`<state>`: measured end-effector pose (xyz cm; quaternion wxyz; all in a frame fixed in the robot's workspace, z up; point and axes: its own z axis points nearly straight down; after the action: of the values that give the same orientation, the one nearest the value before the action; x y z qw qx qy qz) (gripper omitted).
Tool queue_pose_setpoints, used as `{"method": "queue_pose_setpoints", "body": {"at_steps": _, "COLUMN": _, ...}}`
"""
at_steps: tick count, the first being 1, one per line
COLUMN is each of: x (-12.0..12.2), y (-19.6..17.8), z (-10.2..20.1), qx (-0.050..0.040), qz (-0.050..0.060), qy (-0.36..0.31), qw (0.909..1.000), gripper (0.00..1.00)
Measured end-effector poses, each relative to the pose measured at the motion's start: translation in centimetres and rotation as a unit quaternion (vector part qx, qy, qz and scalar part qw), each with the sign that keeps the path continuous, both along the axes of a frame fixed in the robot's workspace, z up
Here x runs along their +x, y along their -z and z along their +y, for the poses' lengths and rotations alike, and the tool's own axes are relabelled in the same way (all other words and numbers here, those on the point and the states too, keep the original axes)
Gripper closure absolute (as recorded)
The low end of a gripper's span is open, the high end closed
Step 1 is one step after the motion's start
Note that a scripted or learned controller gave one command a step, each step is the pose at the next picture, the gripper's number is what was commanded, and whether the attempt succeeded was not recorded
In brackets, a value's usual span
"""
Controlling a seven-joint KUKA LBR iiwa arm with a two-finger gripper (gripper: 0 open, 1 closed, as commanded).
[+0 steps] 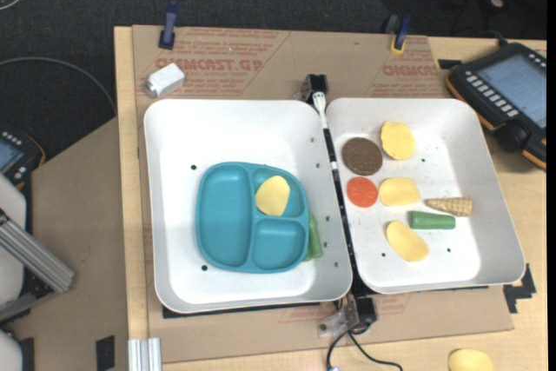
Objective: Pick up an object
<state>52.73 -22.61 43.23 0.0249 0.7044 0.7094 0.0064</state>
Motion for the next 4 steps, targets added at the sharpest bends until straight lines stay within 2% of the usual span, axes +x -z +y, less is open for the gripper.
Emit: {"method": "queue_pose_setpoints", "body": {"at_steps": 4, "x": 0.3, "y": -4.3, "z": -0.1, "qx": -0.0061, "qz": -0.01, "qy": -0.002, "qw": 0.9999, "gripper": 1.0}}
